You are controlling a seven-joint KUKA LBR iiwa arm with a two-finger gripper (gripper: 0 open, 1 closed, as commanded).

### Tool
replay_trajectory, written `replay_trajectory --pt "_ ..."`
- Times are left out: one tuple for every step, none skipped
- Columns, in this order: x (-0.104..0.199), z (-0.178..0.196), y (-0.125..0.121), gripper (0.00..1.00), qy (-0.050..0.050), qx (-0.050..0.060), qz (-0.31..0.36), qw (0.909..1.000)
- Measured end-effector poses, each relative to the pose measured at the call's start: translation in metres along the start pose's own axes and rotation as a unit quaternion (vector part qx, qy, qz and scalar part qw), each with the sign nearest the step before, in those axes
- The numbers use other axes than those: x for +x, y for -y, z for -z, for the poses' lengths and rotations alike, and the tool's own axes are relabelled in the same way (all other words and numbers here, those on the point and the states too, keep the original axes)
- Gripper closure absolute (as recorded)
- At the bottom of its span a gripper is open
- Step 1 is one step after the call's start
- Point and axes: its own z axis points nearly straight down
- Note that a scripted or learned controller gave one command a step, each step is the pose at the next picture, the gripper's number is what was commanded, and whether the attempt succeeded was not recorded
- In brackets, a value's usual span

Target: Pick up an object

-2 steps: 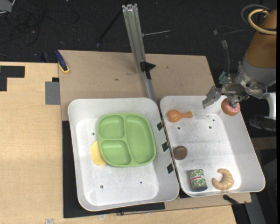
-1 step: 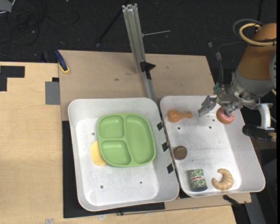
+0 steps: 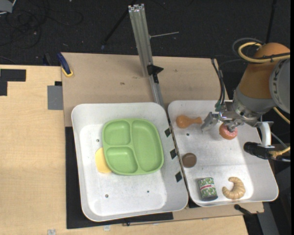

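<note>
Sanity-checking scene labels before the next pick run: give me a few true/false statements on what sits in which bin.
1. The green divided tray lies in the left bin. True.
2. The croissant lies in the left bin. False: it is in the right bin, near its front right corner.
3. A small green can lies just left of the croissant. True.
4. A yellow object sticks out from under the tray's left edge. True.
5. The gripper hovers over the green tray. False: it is over the right bin, by a red object.
</note>
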Motion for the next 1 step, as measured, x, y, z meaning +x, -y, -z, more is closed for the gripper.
replay_trajectory --pt "-0.0087 -0.0523 0.0054 0.00 0.000 -0.001 0.000 1.0000"
